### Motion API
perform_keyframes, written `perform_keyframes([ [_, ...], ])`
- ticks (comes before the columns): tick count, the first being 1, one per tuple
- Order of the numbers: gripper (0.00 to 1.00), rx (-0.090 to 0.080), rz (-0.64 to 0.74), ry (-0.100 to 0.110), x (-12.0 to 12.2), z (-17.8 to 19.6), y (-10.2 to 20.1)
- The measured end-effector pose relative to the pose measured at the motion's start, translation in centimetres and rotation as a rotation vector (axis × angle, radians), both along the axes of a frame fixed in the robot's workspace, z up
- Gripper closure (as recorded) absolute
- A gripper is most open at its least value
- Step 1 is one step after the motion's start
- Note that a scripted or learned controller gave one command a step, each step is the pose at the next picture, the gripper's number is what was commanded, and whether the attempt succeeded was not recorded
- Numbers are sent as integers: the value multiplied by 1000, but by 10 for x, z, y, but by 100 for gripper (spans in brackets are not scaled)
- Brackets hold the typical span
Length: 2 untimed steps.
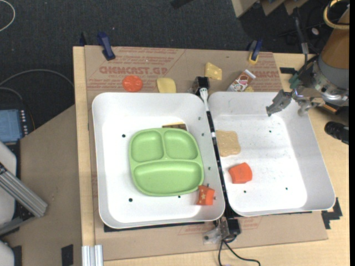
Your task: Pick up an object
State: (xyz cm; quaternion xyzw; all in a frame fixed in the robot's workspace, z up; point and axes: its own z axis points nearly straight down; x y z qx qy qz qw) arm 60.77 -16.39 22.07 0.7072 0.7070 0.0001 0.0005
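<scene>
Sitting on a brown board, two white bins lie side by side on the bench [77, 148]. The left bin [108, 165] holds a green plate [165, 161] with three parts. A small orange block [206, 195] lies just beside the plate, near the bin's front corner. A dark brown thing [174, 126] peeks out behind the plate.

The right bin [299, 165] holds a tan flat piece [227, 143] near its left wall. An orange-red block [241, 173] lies in front of it, a little apart.

The hand [288, 100] hangs over the back right corner of the right bin. Its two fingers stand apart and nothing is between them. It is well away from both things in that bin.

Behind the bins, on the board, lie a round orange thing [132, 83], a pale yellow piece [166, 85], a yellow wedge [213, 71] and a small red and white packet [241, 82]. Two blue clamps [105, 45] grip the board's back edge.

The floor [83, 10] around the bench is dark grey. A thin white cable [8, 15] curls on it at the left.
</scene>
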Motion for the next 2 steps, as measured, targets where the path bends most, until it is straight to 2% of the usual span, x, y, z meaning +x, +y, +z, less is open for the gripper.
perform_keyframes([
  [1,0,6,-2,14,-86,-65,27],
  [2,0,4,4,8,-95,-107,75],
])
